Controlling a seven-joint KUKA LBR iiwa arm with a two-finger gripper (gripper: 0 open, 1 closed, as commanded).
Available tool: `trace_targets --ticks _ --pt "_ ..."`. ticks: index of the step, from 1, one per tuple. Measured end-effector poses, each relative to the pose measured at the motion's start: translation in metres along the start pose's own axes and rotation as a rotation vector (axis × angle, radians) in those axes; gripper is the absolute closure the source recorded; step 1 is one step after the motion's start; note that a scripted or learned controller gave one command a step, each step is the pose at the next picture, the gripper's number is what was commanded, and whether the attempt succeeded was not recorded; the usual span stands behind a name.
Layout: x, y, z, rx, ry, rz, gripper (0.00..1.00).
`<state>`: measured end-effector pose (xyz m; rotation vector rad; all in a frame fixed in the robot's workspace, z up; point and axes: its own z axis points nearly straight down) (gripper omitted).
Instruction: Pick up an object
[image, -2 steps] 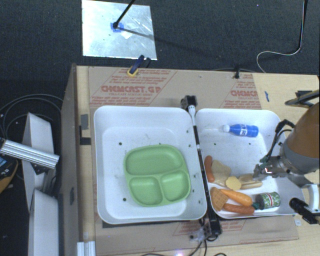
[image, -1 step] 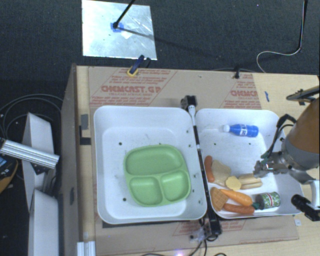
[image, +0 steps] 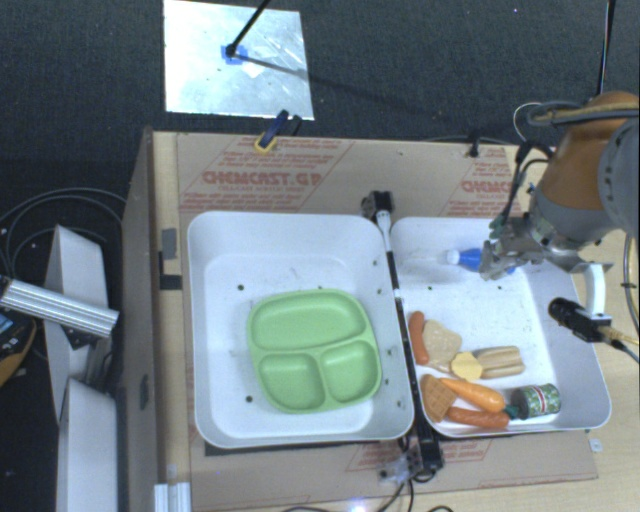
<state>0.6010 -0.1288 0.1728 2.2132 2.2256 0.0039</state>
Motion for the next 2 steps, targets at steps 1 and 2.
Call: trace_targets --ticks 1,2 --pt "-0.001 -0.057 0.007 0.004 0.0 0.003 1.0" --pt "0.03 -0.007 -0.015 0.0 0.0 0.0 1.0"
